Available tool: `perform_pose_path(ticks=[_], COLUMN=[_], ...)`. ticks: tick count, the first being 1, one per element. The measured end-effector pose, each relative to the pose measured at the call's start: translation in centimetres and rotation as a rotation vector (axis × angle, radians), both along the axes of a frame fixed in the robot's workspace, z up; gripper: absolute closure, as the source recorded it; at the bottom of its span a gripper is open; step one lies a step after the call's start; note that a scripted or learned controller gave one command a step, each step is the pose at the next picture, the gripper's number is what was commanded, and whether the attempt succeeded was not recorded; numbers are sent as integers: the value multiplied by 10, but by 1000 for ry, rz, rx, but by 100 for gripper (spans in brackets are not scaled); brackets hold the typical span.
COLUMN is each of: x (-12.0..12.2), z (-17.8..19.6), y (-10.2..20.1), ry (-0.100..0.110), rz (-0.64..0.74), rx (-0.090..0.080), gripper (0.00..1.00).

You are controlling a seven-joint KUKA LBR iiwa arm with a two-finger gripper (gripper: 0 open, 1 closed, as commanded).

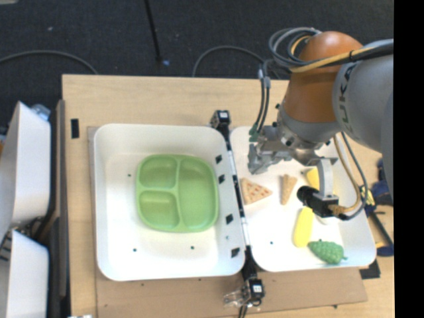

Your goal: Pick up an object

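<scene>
Toy food lies in the right white bin (265, 247): a tan waffle wedge (255, 192) beside the divider, a yellow corn cob (303, 227) further right. The grey-orange arm's gripper (264, 159) hovers above the wedge; its grip state is unclear.

Rt bin: waffle wedge (255, 192), cone (287, 187), yellow corn (303, 227), green bumpy toy (327, 251).

The gripper (264, 159) hung over the right bin (278, 254), nothing visible between its fingers. Just below the fingers lay a tan cracker-like triangle (255, 192); a tan cone-like wedge (287, 187) lay beside them, farther right. Beyond that sat a yellow corn-shaped toy (303, 227) and a green bumpy toy (327, 251). Well left, a green divided plate (177, 193) rested in the left bin (112, 244).
</scene>
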State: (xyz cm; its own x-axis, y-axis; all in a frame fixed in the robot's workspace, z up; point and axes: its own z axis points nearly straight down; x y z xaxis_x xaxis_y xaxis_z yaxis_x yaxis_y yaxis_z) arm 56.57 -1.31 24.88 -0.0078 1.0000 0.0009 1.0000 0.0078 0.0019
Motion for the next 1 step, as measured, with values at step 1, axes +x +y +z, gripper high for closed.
perform_pose_path(ticks=[1], x=[-5], z=[-14], y=[52], ry=[2], rz=[-1], rx=[0], gripper=[100])
